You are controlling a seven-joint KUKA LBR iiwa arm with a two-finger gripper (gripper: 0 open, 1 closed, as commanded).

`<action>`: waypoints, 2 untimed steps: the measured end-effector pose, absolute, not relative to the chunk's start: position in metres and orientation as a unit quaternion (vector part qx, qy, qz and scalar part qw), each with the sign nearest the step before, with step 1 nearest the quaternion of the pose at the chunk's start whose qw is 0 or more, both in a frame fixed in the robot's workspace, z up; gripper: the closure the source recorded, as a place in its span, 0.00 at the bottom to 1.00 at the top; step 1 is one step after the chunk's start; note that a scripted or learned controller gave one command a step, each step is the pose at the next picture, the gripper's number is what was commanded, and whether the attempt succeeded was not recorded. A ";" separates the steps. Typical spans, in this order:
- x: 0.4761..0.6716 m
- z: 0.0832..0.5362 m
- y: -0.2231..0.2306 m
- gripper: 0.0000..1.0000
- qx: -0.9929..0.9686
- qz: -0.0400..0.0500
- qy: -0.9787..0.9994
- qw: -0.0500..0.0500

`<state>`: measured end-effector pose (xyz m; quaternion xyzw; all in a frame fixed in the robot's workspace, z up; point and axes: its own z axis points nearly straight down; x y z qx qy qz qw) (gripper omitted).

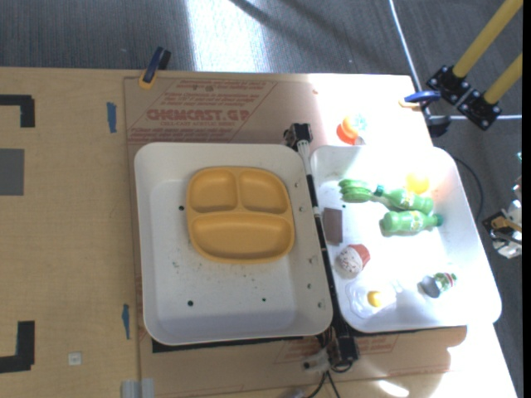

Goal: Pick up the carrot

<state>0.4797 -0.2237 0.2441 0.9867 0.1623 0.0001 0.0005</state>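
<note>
Clear item [375,298] glare-washed; carrot [352,128] outside right bin [473,247].

The left shallow white bin [166,305] offers open floor along its near and left sides; a yellow three-compartment plastic plate [241,214] takes up its upper middle. The right shallow white bin [477,297] is crowded: two green plastic bottles [398,210] lie across its middle, a small brown block [333,225] and a red-and-white round object [351,259] sit close to the dividing wall, and a clear cup with a yellow piece inside [372,298] and a small grey-green bottle [437,284] lie nearer the front. An orange-and-green toy [352,128] rests on the worktop [66,222] just beyond that bin's far rim, with free room around it.
</note>
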 end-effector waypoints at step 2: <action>0.479 0.247 -0.223 1.00 0.973 -0.001 0.229 -0.001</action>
